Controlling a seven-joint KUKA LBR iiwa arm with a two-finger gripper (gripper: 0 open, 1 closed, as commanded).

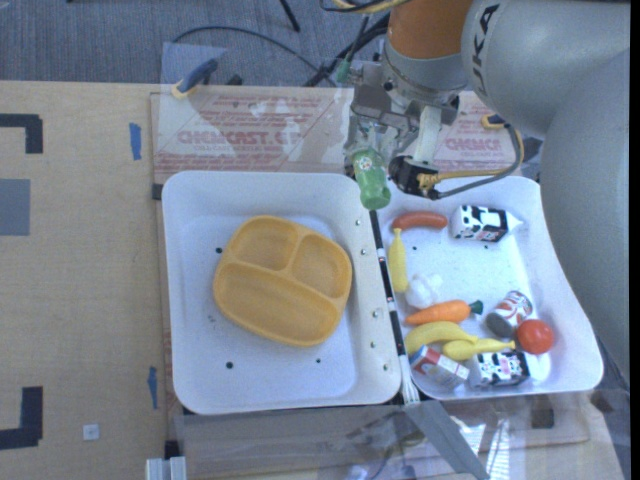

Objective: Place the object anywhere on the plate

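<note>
Green bottle (pixel 371 181) in gripper (pixel 366 158), up over far end of the ridge btwn the two bins.
Left bin (pixel 190 368): yellow divided plate (pixel 283 279) at centre, bare. Right bin (pixel 570 298): toy food, incl. carrot (pixel 440 313), banana (pixel 455 340), tomato (pixel 536 336). Jaws closed on bottle's top, bottle hanging approx upright.

Two bins (pixel 190 368), one plate (pixel 283 279), two bananas (pixel 452 340), one carrot (pixel 440 313).
</note>
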